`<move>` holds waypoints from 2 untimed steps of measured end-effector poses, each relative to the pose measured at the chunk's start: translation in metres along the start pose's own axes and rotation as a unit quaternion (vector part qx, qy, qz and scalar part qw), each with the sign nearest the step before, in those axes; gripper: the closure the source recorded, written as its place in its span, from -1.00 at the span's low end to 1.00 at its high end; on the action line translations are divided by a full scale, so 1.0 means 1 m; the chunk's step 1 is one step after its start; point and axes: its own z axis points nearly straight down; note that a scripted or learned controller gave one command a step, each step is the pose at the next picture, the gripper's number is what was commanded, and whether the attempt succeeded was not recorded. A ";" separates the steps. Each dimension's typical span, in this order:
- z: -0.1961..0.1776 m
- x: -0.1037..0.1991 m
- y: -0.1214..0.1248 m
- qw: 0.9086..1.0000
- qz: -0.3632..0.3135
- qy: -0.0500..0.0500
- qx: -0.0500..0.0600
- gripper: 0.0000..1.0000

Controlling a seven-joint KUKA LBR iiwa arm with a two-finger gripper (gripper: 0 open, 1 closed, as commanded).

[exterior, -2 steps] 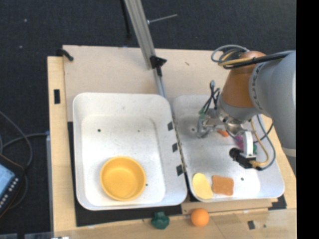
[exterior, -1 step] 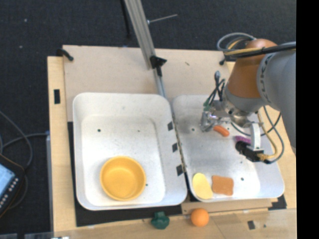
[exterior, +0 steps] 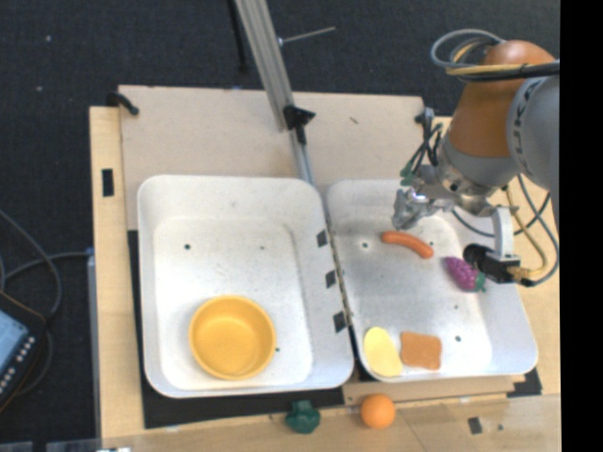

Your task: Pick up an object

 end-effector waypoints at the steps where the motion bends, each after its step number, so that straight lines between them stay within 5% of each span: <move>1: -0.056 -0.009 0.005 1.000 0.000 0.000 0.002 1.00; 2: -0.062 0.039 0.005 1.000 0.000 0.000 0.003 1.00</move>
